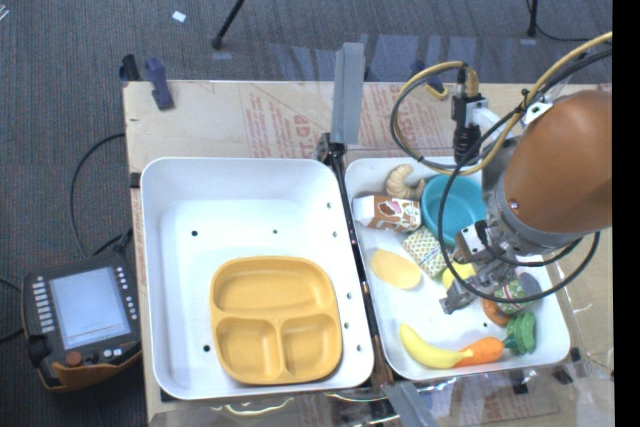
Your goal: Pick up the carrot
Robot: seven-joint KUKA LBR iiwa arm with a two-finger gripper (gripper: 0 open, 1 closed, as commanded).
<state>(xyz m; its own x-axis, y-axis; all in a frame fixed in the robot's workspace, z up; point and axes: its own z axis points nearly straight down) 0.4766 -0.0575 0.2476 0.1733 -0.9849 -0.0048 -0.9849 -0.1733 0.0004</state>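
Observation:
The carrot [483, 350] lies near the front right corner of the right bin [430, 370]. Its orange body points left and its green top [520, 333] points right. Its tip touches the end of a yellow banana [428, 346]. My gripper [466, 289] hangs over the right bin, a little behind and to the left of the carrot, below the big orange wrist band [560, 165]. Nothing of the carrot is in the gripper.
Beside the gripper the right bin also holds a blue bowl [450, 205], a brown box [390, 212], a bread piece [400, 179], a pale yellow oval [396, 268], a patterned packet [428, 250] and a can [518, 290]. A yellow divided plate [277, 318] sits in the left bin [200, 205].

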